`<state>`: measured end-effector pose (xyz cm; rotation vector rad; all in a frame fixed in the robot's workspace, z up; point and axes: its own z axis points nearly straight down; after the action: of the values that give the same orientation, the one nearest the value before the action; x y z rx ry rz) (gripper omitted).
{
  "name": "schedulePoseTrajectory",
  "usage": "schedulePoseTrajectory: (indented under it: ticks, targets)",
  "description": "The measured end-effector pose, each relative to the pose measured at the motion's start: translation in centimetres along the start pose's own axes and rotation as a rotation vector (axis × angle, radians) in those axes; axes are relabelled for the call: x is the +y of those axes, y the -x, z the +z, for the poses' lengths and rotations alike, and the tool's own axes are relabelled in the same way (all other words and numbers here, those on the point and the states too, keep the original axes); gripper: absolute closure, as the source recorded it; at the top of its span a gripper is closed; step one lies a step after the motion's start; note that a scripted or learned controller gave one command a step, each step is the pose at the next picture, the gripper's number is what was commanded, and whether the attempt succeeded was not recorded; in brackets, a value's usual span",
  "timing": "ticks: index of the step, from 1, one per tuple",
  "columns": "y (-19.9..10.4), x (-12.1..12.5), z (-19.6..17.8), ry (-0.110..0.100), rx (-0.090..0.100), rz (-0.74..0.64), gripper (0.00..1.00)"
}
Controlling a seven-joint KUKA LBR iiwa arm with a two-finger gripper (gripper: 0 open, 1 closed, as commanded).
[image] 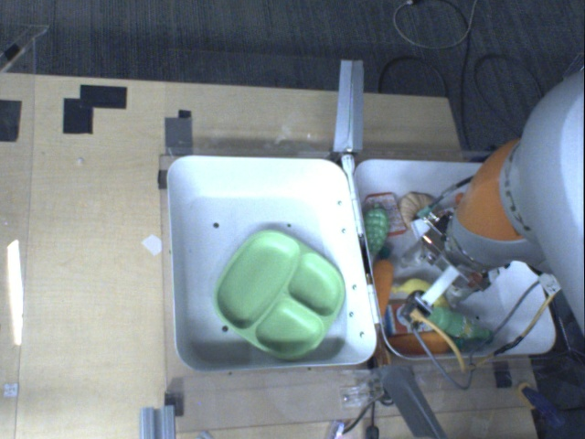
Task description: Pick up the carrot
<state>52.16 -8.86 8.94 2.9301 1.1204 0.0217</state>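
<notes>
The carrot (384,278) is a short orange piece lying in the right bin (539,335), close against its left wall. My gripper (416,243) hangs over the middle of that bin, just right of and slightly above the carrot, with the orange-banded wrist behind it. Nothing can be seen held in it. Part of the bin's contents is hidden by the arm.
A green knobbly item (375,222) lies above the carrot, with a yellow piece (412,287) beside it. Another orange item (433,342) and a green one (454,324) lie near the front wall. In the left bin (196,199) sits a green divided plate (280,292).
</notes>
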Motion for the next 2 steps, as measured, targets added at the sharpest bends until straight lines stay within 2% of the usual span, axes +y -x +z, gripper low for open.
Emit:
schedulePoseTrajectory:
  ticks: [1, 2]
  targets:
    - [-0.1, 0.1, -1.2, 0.002, 0.003, -0.006, 1.0]
    - [-7.4, 2.2, -9.4, -0.01, -0.011, 0.008, 1.0]
